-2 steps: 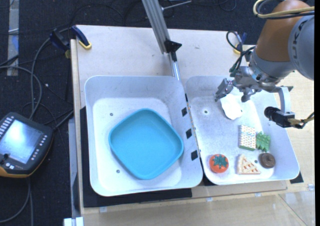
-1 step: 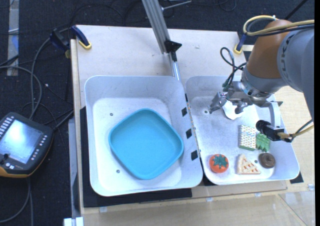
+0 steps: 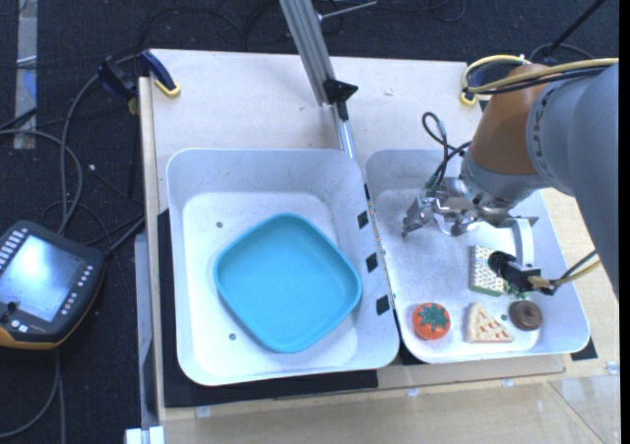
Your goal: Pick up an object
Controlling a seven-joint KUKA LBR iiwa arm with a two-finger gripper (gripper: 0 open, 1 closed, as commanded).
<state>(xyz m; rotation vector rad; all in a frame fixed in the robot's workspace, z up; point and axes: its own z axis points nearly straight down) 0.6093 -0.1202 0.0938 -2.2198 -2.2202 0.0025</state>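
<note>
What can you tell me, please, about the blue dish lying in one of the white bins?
The blue dish is a light blue, square plate with rounded corners and a low raised rim, and it looks like smooth plastic. It lies flat and right way up, turned cornerwise to the walls of the white bin at the view's left. It rests on that bin's floor. Nothing lies in it and nothing else touches it.

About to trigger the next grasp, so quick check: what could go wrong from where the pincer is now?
1. The pincer is over bare floor of the right bin, apart from every item; a grasp here would likely catch nothing.
2. The orange round toy, the wedge and the brown disc crowd the bin's near wall, so a grasp there may knock a neighbour or strike the wall.
</note>
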